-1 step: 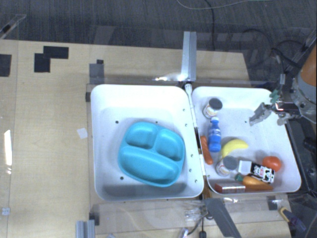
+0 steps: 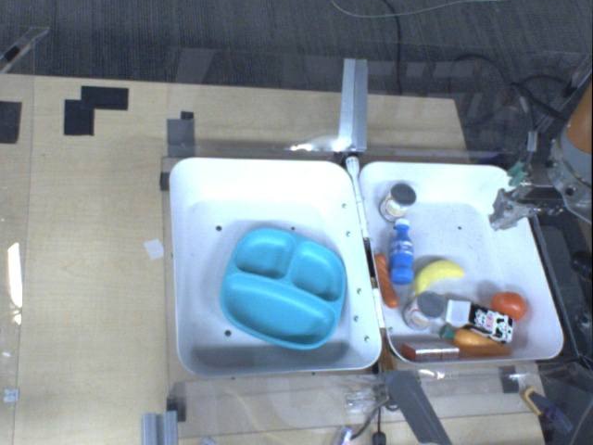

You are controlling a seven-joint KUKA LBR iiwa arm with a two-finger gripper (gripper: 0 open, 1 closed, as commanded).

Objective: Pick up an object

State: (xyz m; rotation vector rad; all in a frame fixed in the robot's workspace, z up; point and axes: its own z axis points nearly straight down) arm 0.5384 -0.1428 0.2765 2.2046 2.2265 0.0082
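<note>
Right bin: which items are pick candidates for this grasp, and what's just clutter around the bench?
Pick candidates, in the right bin:
blue bottle
yellow banana
orange ball
small tin
black-and-white box
The gripper sits over that bin's far right rim.

Not in play:
blue divided plate in the left bin
black cable on the floor

A divided plate (image 2: 283, 286) lies in the left bin (image 2: 190, 248); a bottle (image 2: 401, 254) and small items lie in the right bin (image 2: 482, 188).

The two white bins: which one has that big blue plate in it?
The left bin holds the blue divided plate, alone there. The right bin, nearer the arm, holds small items instead, including a blue bottle.
</note>
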